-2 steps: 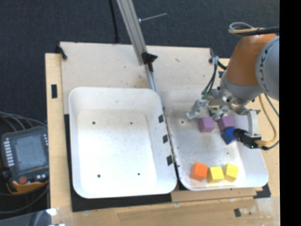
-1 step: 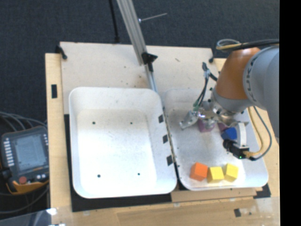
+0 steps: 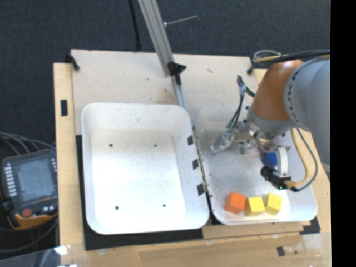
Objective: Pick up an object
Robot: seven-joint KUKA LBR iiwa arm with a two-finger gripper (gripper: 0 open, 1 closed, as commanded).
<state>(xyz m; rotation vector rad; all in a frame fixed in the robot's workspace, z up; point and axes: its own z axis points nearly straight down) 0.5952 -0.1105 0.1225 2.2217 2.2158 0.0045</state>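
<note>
We see three small blocks lined up in a row near the front wall of the right bin (image 3: 303, 207): an orange block (image 3: 235, 202) on the left, a yellow block (image 3: 256, 206) in the middle and a second yellow block (image 3: 273, 203) on the right. The orange block and the middle yellow block sit just beside one another, apparently touching, and the two yellow blocks also appear to touch. All three have flat faces, square edges and a matte, solid colour. The right bin is a shallow white tray with rounded corners and a speckled, slightly scuffed floor. The left bin (image 3: 89, 149) has the same form, with small dark dots on its floor. Both bins rest on a pale wooden bench (image 3: 111, 74), and their inner walls meet along the centre line. The arm (image 3: 289, 93), grey with an orange band, reaches in from the right, and the gripper (image 3: 222, 143) hangs above the back half of the right bin, well apart from the blocks. We cannot tell how wide the gripper is set, and we see nothing held in it. Bare bin floor lies between the gripper and the row of blocks.
</note>
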